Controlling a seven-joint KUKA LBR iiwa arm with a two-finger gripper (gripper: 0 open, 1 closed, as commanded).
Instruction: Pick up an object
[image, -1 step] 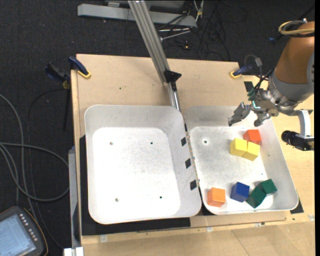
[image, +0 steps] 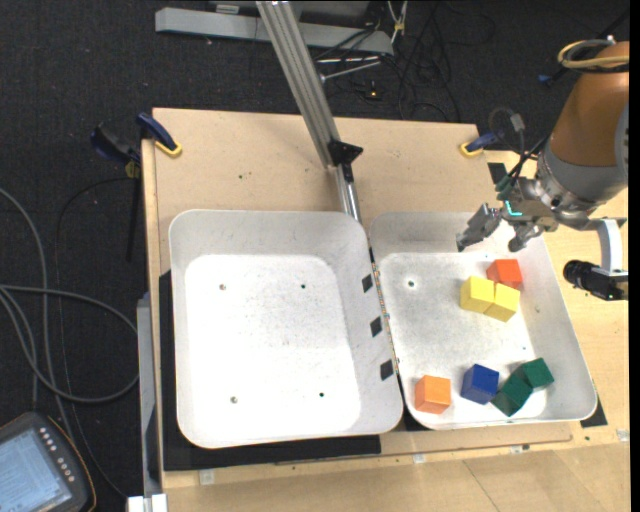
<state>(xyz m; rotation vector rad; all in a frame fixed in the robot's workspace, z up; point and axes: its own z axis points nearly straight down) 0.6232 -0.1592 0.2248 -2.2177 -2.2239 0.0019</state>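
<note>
My gripper hangs over the far edge of the right bin, its two fingers spread apart with nothing between them. Just below it lie an orange block and two yellow blocks side by side. Near the bin's front edge sit another orange block, a blue block and two green blocks.
The left bin lies beside the right one. A slanted metal pole crosses the back of the bench. Clamps grip the bench's far corners. A black fixture sits at the right edge.
</note>
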